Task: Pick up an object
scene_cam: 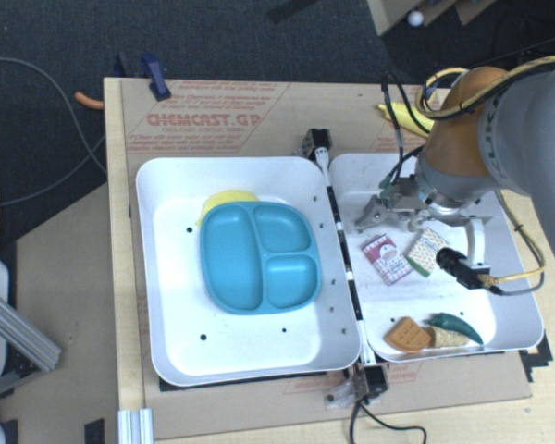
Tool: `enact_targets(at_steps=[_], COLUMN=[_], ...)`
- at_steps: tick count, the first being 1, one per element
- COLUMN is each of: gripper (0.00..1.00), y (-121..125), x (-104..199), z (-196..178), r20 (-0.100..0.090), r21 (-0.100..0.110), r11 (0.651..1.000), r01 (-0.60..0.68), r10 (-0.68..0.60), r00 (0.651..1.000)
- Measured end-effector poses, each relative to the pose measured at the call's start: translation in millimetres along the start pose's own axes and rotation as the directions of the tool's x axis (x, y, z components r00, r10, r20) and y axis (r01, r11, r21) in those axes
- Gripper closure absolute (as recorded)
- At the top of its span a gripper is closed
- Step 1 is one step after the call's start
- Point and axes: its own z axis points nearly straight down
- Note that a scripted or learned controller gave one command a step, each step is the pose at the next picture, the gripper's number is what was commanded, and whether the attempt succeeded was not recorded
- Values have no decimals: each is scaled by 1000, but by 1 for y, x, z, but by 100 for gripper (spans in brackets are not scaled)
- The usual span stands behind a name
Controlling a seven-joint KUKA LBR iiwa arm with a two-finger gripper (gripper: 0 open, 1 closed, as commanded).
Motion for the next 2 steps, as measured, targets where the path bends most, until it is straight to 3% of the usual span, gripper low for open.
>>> enact_targets(at_steps=[1,2], gripper=[0,100], y=[-37,-37], x=[-3,-3], z=[10,0], r20=[-1,-1], r21=[5,3], r11=[1000,1000], r01=[0,-1], r10=[0,1], r00=[1000,1000])
